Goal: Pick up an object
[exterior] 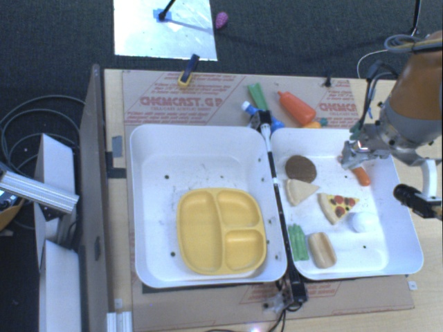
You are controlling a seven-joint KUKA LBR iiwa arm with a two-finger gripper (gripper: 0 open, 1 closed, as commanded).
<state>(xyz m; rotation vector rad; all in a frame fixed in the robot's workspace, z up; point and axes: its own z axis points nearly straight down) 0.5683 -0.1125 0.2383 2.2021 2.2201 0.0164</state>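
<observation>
Divided plate (221,230) in left bin (149,185); pizza slice (337,207) (beside egg (358,221)) in right bin (401,254).

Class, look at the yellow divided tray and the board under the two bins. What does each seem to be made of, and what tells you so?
Yellow tray: probably moulded plastic, smooth with a slight sheen and rounded compartments. Board: looks like cardboard, matte brown with red printed lettering.

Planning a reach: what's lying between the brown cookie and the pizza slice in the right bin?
In the camera view, a pale wedge lies between the brown cookie and pizza slice.

The tool (351,159) partly hides what may be a small carrot (361,177).
</observation>
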